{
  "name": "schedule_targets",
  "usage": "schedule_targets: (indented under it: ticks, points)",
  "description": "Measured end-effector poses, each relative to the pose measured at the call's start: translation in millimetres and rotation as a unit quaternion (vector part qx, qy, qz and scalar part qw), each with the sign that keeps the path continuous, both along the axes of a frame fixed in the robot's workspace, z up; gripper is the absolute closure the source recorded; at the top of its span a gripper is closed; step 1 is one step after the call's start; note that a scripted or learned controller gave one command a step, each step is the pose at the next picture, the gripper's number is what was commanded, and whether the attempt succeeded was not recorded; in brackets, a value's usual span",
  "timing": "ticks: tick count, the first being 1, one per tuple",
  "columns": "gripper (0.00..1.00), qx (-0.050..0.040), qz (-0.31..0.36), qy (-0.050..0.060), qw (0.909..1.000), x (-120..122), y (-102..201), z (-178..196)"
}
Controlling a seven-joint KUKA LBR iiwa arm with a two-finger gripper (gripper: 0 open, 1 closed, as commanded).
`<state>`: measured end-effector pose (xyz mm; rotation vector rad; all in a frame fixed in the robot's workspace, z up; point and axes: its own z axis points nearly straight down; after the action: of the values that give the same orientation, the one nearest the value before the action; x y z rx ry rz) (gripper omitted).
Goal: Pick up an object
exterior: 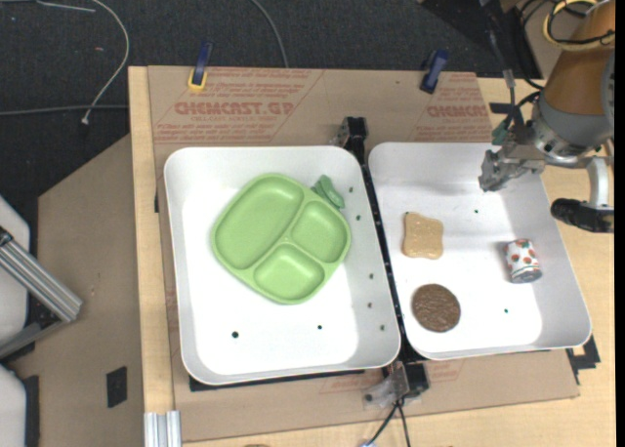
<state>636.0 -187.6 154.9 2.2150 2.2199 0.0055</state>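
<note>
My gripper (491,174) hangs over the far part of the right bin (459,167), with nothing visible between its fingers. Below it in that bin lie a tan toast slice (424,236), a round brown cookie (437,307) and a small white can with red spots (523,262) lying on its side. The toast is nearest the gripper, down and to its left. The left bin (195,230) holds a green divided plate (281,238) with a small green piece (329,191) at its upper right rim.
Both bins sit on a cardboard sheet (293,94) held by blue clamps (202,65) at the back. A black clip (353,132) stands between the bins at their far edge. Cables run across the dark floor behind the bench.
</note>
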Motion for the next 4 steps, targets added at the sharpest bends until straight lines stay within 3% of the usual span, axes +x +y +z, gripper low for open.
schedule_targets:
  ticks: [1,2,4]
  points:
    - [1.00,0.0000,0.000,0.000,1.0000,-1,8,49]
    - [1.00,0.0002,0.000,0.001,1.0000,0,8,71]
    - [1.00,0.0024,0.002,0.004,1.0000,-35,98,89]
